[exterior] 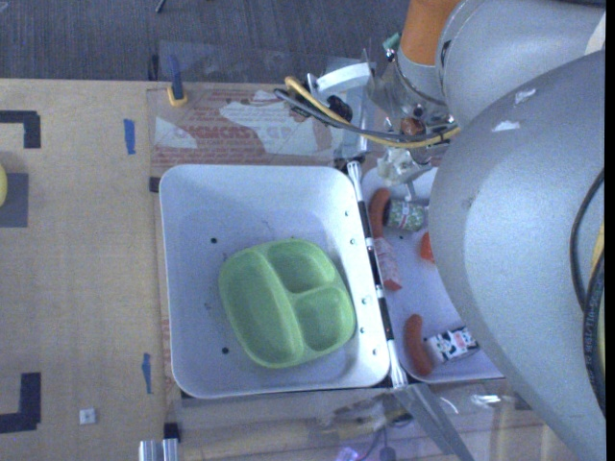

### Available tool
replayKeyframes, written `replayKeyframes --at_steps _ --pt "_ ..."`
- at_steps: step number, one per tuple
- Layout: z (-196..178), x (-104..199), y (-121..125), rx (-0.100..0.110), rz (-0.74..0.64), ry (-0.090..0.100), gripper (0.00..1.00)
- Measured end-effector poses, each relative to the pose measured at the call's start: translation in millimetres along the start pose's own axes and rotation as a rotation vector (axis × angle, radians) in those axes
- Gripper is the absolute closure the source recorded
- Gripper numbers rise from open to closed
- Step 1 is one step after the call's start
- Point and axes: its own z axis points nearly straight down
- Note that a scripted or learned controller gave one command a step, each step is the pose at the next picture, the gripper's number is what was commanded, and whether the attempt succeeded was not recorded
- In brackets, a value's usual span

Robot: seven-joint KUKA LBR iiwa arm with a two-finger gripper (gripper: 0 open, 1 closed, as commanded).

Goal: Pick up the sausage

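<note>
Sausage [417, 343] in right bin [434, 301], beside small carton [452, 344], arm [519, 209] overhead

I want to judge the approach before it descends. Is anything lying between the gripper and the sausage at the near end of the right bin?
Yes. From the gripper, a green can and a red packet lie along the way to the sausage. A small carton sits right beside it.

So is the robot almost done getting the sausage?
Not yet. Nothing looks done: one sausage lies in the right bin near its front edge, and another sausage-like piece lies near the back, both on the bin floor. The gripper hangs over the back of that bin, close to the back piece; I can't tell if it's touching. Grabbing and lifting are both left to do.
</note>
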Motion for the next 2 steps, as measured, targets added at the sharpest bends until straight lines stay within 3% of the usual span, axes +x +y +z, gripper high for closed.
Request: replayKeyframes --at_steps 1,2 --pt "-10 0 1 0.0 0.003 0.001 1.0" --pt "-9 15 -63 0.0 -0.003 0.001 1.0"
